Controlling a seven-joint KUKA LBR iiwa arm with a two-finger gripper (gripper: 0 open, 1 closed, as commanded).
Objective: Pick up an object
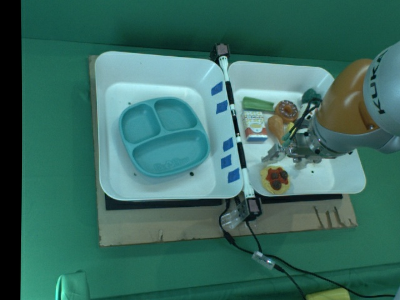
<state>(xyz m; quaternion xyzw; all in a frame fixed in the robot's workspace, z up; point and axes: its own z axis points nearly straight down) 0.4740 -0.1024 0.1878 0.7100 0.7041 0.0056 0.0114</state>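
Note:
The right bin holds several toy foods: a green stick, a sprinkled donut, a small printed carton, an orange egg-shaped piece and a small round pizza with red topping. My gripper hangs low over the bin's middle, just above the pizza and just below the orange piece. Its fingers stand spread, one at the left and one at the right, with nothing between them. The orange-banded arm covers the bin's right part.
The left bin carries a teal three-compartment plate. A ridge with blue tape tags separates the bins. Both sit on cardboard over green cloth. Cables trail off the front edge.

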